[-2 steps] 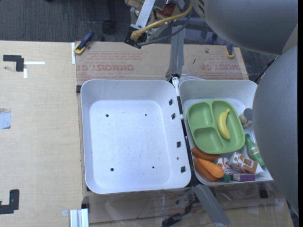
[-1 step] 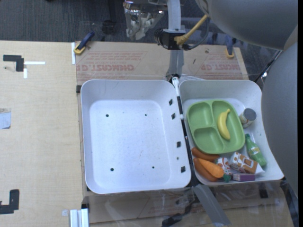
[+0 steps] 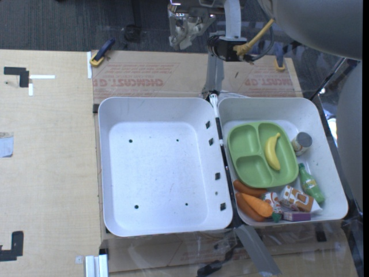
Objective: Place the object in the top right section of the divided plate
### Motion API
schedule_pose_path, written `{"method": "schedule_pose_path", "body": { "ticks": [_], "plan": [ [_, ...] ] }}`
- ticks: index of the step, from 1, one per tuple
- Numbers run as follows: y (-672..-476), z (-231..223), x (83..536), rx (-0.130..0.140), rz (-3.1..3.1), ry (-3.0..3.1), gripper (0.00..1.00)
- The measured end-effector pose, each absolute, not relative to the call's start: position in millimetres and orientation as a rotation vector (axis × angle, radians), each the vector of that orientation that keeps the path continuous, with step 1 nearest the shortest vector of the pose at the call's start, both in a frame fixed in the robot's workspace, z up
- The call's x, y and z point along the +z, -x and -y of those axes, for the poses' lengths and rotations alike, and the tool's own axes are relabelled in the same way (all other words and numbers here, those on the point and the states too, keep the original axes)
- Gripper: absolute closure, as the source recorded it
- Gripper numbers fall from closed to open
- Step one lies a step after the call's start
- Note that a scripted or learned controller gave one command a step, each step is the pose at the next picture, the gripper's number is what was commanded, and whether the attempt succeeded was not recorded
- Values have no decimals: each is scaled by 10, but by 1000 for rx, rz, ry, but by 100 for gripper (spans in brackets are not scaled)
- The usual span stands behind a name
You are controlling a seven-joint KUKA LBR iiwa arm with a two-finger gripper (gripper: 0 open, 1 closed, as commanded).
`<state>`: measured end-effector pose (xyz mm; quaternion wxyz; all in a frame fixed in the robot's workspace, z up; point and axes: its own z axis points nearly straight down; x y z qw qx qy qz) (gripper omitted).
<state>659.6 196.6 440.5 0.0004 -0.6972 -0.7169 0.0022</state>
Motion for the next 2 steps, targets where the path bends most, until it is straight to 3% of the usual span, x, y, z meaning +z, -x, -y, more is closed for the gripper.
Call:
{"method": "schedule_pose_path", "body": {
  "ticks": [1, 2],
  "plan": [
    [-6598, -2198, 4404, 4, 2342, 2094, 100],
    [-6598, -2226, 4406, 4, 2748, 1522, 100]
  ]
}}
